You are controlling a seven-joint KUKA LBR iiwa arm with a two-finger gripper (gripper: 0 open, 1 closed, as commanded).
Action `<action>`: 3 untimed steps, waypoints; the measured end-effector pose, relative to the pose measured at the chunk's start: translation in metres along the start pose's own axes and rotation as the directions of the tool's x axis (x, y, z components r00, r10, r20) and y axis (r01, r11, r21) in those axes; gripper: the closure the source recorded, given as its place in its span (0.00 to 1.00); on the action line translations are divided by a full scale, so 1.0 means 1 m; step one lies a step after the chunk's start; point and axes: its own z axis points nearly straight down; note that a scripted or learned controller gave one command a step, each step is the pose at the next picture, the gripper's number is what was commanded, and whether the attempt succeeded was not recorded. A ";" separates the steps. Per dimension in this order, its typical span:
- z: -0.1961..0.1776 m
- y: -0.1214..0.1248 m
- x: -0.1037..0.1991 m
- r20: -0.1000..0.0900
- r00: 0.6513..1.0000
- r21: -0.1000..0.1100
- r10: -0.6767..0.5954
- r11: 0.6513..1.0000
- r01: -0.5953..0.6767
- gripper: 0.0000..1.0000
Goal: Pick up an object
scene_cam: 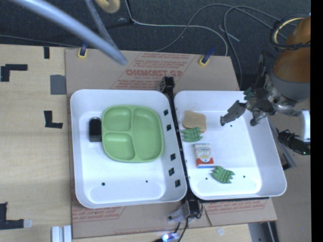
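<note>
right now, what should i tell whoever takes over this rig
End effector: over the upper right part of the right bin, fingers apart, nothing between them.
Right bin: a tan slice of bread with a green leafy piece just below it, a small red and white box, and a second green leafy piece nearer the front.
Left bin: a green divided plate and a small black block beside it.
Done: nothing picked yet.
Left: lower onto one item, close, lift.
</note>
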 end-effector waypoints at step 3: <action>0.096 0.013 0.004 0.002 1.000 -0.007 -0.004 1.000 0.004 0.00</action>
